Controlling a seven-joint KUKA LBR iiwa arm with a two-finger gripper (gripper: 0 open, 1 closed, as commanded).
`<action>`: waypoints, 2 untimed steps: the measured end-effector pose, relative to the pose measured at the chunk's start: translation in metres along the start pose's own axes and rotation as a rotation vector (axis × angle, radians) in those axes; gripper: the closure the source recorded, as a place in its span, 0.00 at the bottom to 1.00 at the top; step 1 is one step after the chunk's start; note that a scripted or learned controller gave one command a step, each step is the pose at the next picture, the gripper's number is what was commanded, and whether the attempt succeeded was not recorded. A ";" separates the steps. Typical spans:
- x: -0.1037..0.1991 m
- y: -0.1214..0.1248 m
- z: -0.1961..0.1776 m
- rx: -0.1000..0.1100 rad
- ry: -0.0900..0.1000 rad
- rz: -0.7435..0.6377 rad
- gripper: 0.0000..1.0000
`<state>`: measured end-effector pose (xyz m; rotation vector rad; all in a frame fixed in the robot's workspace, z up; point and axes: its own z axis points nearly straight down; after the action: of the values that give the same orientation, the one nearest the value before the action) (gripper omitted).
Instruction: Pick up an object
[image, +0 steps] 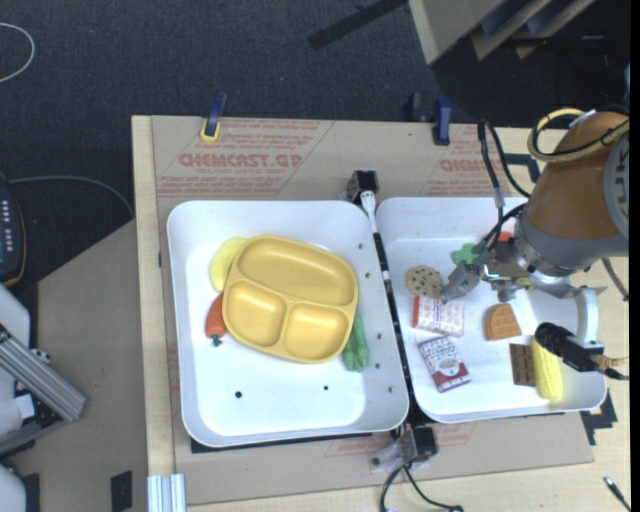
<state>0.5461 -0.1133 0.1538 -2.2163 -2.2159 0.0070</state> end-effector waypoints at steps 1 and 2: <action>0.002 0.003 0.060 -0.011 0.000 0.001 0.00; 0.003 0.006 0.065 -0.012 0.002 0.000 0.00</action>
<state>0.5512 -0.1101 0.0891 -2.2209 -2.2213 -0.0074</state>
